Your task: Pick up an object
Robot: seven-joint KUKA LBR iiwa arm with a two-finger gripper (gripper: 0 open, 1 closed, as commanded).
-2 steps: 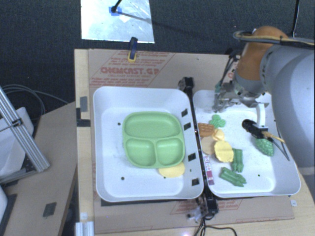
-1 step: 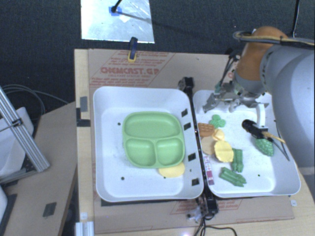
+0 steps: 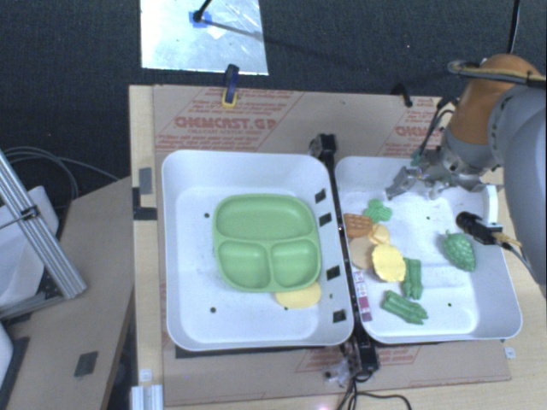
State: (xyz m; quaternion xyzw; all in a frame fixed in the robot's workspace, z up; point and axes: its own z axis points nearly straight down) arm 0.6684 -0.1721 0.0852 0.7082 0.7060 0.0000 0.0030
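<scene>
Hovering over the far part of the right bin (image 3: 466, 301), the gripper (image 3: 403, 184) sits at the end of the arm (image 3: 517, 131), which comes in from the right. Open or closed: cannot tell from this angle. Nothing is seen held.

Right bin contents, all lying on the floor of the bin:
- small green piece (image 3: 377, 209), just below the gripper and the nearest item to it, apart from it
- tan piece (image 3: 358, 225) against the left wall, touching the small green piece's lower left
- pale yellow piece (image 3: 379, 236) just below those two
- yellow piece (image 3: 389, 265) touching the pale one from below
- green pod (image 3: 414, 278) just right of the yellow piece, lengthwise toward the camera
- second pod (image 3: 403, 307) near the front, lying at a slant
- bumpy green piece (image 3: 459, 251) well to the right, apart from the rest

The left bin (image 3: 192, 229) holds a green divided plate (image 3: 265, 239) near its middle. A yellow disc (image 3: 299, 296) pokes out from under the plate's front edge.

Both bins rest side by side on the surface (image 3: 282, 114).
</scene>
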